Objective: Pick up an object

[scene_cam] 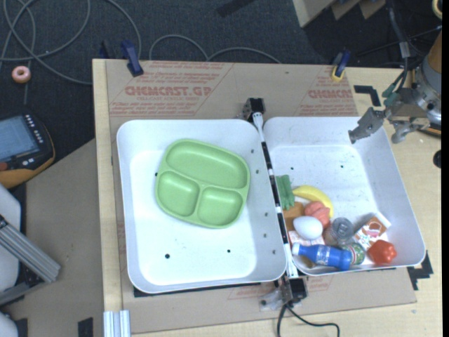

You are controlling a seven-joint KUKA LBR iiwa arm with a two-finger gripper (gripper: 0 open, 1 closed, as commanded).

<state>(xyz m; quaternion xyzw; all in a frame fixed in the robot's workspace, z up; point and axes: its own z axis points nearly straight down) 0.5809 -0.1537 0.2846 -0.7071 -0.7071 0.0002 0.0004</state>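
Observation:
A heap of small objects lies at the near end of the right bin (365,167): a yellow banana (313,194), a white egg (307,227), a blue bottle (324,255), a red tomato (382,252), a grey round piece (342,227), a green strip (284,190) and a red-and-white packet (370,229). My gripper (382,125) hangs above the far right corner of that bin, well away from the heap. Its two fingers are spread apart, with nothing between them.
A green three-compartment plate (202,183) lies in the left bin (140,209). Black clips (254,107) join the bins at the middle seam. Blue clamps (131,57) hold the cardboard sheet at the back. Cables lie on the floor beyond the bench.

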